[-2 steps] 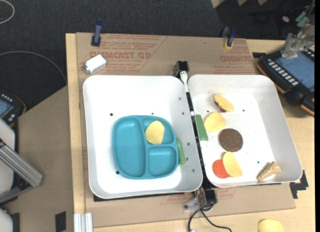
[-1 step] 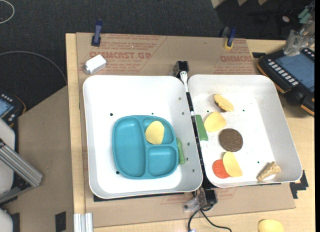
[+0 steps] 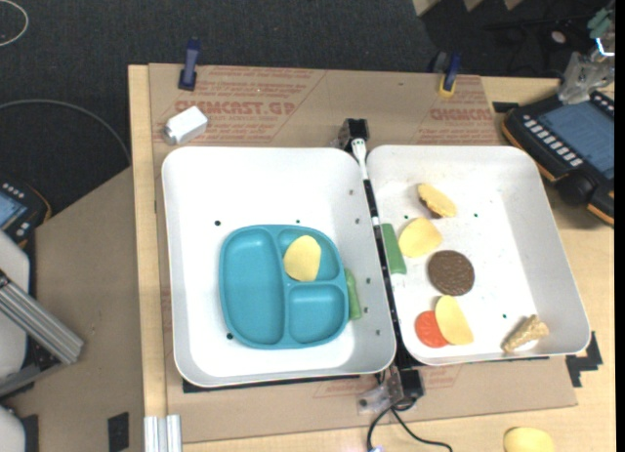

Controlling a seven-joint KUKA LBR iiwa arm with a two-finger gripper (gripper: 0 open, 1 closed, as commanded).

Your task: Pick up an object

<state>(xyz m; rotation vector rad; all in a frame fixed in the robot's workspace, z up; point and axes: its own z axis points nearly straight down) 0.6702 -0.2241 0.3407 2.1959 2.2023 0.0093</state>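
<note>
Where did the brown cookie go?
The brown cookie lies in the right bin, near its middle. A yellow piece sits just up and left of it, and a red piece and another yellow piece lie just below.

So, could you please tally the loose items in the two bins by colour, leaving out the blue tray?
Yellow: 4
Green: 2
Brown: 1
Red: 1
Tan: 1
Total: 9
</note>
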